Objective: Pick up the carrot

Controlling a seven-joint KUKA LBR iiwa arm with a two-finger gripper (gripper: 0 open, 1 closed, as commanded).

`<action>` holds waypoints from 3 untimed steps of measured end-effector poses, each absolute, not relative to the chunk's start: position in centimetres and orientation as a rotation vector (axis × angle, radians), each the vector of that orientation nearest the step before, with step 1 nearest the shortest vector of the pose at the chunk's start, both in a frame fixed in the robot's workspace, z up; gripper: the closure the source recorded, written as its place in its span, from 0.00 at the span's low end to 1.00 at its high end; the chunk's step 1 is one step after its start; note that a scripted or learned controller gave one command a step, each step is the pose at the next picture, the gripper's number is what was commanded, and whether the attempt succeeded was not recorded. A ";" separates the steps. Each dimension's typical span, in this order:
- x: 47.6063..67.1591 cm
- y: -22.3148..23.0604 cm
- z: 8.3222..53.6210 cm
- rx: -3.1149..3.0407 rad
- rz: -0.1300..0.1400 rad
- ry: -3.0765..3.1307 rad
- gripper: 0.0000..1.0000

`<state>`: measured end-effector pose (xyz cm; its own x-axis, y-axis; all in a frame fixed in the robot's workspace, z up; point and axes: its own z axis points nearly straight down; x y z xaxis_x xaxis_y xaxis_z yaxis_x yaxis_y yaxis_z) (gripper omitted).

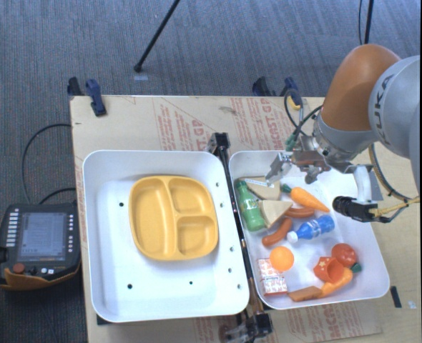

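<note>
The carrot (310, 199), orange with a small green top pointing up-left, lies tilted near the back of the right bin (377, 270). My gripper (288, 174) hangs just above and up-left of the carrot's green end, over the bin's back edge. It is open, and nothing sits between its fingers (275, 171). The grey arm with its orange band (357, 77) comes in from the upper right.
Crowded round the carrot are a green bottle (250, 206), a cheese wedge (275, 209), a sausage (278, 231), a blue bottle (313, 229), an orange ball (282, 259) and red pepper pieces (336, 263). The left bin (107, 191) holds a yellow divided plate (174, 216).
</note>
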<state>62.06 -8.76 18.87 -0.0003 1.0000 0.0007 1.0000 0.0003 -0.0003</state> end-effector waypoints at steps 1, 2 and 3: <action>57.3 -16.1 9.3 -2.328 0.006 -2.103 0.00; 64.4 -19.9 9.5 -2.466 -0.001 -1.943 0.00; 64.4 -19.8 10.5 -2.462 0.001 -1.949 1.00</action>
<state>64.41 -19.84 10.54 0.2297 0.9733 0.0004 0.9733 -0.2297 -0.0016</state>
